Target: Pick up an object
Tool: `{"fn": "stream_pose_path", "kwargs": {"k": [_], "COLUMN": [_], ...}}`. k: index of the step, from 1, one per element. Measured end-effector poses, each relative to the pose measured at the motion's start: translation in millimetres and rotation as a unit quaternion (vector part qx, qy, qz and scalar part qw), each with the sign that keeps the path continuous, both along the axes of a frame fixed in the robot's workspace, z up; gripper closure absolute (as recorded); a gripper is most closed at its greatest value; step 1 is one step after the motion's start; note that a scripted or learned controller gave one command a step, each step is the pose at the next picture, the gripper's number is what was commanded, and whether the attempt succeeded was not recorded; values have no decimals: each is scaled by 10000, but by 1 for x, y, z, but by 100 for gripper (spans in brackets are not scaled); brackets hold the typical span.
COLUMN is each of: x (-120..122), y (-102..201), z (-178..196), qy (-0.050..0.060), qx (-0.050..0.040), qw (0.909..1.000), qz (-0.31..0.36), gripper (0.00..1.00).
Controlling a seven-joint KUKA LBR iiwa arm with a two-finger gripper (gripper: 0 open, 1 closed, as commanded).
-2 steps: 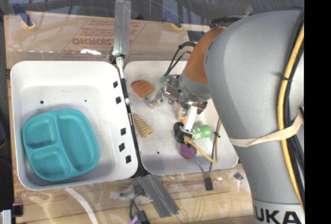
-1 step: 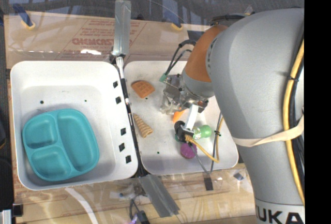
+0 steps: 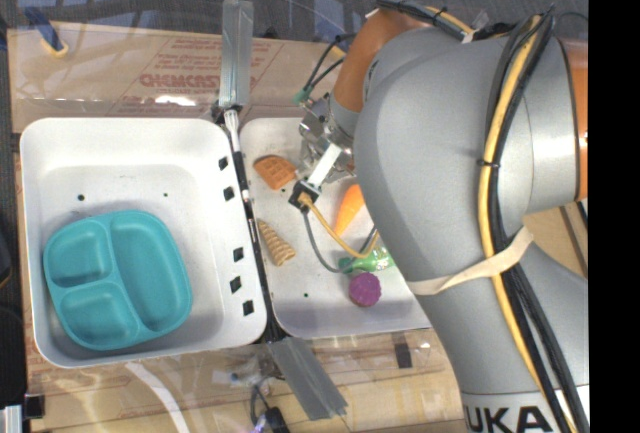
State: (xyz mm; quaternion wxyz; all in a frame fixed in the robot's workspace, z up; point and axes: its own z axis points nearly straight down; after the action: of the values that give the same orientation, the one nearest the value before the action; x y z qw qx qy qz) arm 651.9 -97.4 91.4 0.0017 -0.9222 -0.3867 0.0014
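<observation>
Right bin (image 3: pixel 300 316), with the arm (image 3: pixel 450 171) reaching in from the right and covering most of its right half. The gripper (image 3: pixel 320 146) hung over the bin's upper part; whether it was apart or together could not be told, and nothing showed in it. Just left of it lay a flat orange-brown piece (image 3: pixel 273 170). The waffle cone (image 3: pixel 277 241) lay near the bin's left wall, its long axis running from upper left to lower right with the narrow tip at the upper left. The carrot (image 3: pixel 350 206) lay beside the arm, partly hidden, tapering downward. A purple ball (image 3: pixel 364 290) with a green top (image 3: pixel 362 264) lay below it. The left bin (image 3: pixel 120 146) held a teal divided plate (image 3: pixel 115 276).
</observation>
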Motion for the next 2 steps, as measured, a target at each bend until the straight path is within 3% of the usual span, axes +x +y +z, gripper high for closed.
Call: {"fn": "stream_pose_path", "kwargs": {"k": [1,2], "x": [-7,-7], "y": [-2,2], "z": [0,9], "qy": [7,36], "qx": [-5,-1], "qw": [9749,9761], "qz": [-2228,-2173], "gripper": [100,100]}}
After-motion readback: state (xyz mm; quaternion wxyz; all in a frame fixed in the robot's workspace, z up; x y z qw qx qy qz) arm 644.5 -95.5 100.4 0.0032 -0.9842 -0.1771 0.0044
